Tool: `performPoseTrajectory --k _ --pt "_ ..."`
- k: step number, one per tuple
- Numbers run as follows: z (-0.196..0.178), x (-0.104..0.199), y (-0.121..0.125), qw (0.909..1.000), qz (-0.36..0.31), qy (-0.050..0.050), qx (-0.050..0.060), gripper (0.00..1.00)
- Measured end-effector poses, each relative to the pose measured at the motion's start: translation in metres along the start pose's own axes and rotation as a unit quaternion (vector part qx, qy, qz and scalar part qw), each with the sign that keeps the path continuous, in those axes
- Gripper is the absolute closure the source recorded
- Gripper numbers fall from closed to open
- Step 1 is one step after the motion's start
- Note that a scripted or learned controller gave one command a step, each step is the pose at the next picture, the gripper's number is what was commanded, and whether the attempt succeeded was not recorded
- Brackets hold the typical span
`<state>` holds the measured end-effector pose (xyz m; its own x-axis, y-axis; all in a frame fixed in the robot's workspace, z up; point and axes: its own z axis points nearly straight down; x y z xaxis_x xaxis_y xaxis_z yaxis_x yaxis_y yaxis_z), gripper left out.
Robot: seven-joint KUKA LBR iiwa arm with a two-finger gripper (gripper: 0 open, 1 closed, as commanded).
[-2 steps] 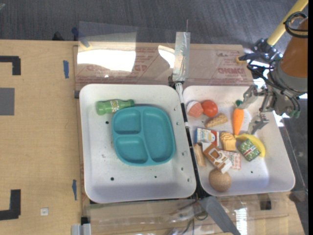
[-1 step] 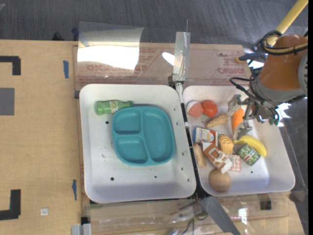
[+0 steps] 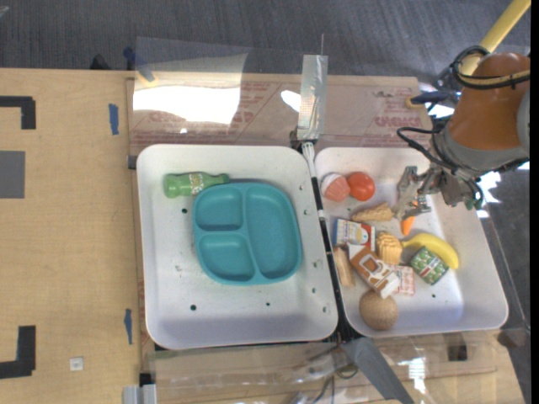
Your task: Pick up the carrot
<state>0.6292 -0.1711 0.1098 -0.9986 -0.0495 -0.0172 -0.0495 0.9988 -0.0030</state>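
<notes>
Looking down from above the bench: the gripper (image 3: 410, 202) hangs over the right bin (image 3: 488, 310), near its far right part, with the grey arm (image 3: 484, 112) and its orange band coming in from the right. Its fingers point down and sit a narrow way apart, and a small orange tip shows just beneath them. That is the carrot (image 3: 408, 224), right at the fingertips, just left of the banana (image 3: 434, 248). Whether the fingers actually pinch it or only touch it, I cannot tell from this angle.

Taking the banana as the landmark: a green carton (image 3: 427, 266) lies just in front of it, a corn cob (image 3: 388, 247) just to its left, and further left small boxes (image 3: 362, 255) with print too small to read. A red tomato (image 3: 361, 185) sits well behind and left of the banana. A brown round thing (image 3: 379, 310) rests in front and left.

Far left of the banana, in the left bin (image 3: 168, 310), a teal divided plate (image 3: 247, 231) lies beside a green bottle (image 3: 194, 183). Its label is unreadable.
</notes>
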Motion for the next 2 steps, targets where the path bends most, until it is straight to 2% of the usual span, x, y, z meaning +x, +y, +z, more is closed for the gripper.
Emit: performPoseTrajectory --k 1,2 --pt "0.001 0.000 0.001 1.0000 0.000 0.001 0.000 0.00" --pt "0.015 0.021 0.036 0.9997 0.023 -0.001 0.000 0.00"
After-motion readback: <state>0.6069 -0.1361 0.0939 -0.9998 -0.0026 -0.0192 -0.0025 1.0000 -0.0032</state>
